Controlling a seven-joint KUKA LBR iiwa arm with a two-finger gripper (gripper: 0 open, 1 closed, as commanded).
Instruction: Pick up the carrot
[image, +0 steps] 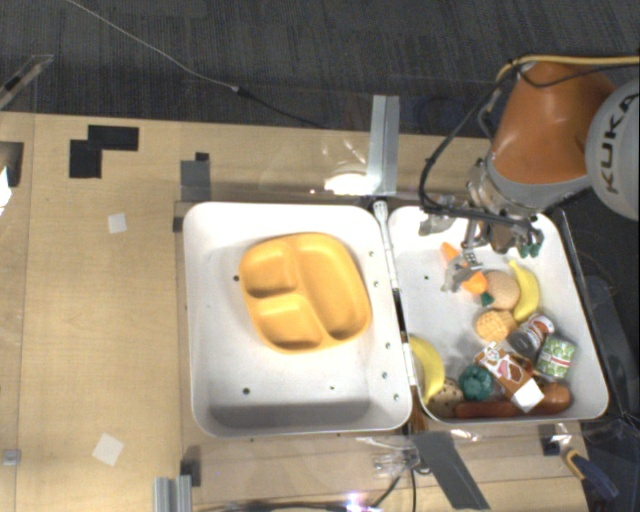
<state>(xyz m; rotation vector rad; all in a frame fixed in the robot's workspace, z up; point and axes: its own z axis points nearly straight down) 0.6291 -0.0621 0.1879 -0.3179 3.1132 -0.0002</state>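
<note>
Front wall of the right bin (500, 412): toy food is heaped against it, a sausage (478, 408), a broccoli piece (476, 381), a small carton (508, 368) and two cans (548, 352) all touching, probably because they slid down toward the low corner.
Left wall of that bin: a banana (430, 366) lies along it, just beside the divider, so there is little room to come at it from that side.
Middle of the right bin: a cracker (494, 325), a bun (503, 290) and a second banana (526, 290) sit packed together near the right wall.
Carrot (477, 283): a small orange piece with a green tip, touching the bun on its left, with bare white floor open toward the divider and the far wall.
Gripper (462, 272): hanging right over the carrot, seemingly set to close on it; I cannot tell how wide it stands, nor whether it has the carrot.
Left bin (215, 300): a yellow divided plate (300, 290) lies in the middle, well clear of every wall.
Far side: the grey and orange arm (540, 120) leans in over the worktop (90, 330) from the right, clear above the rim.
</note>
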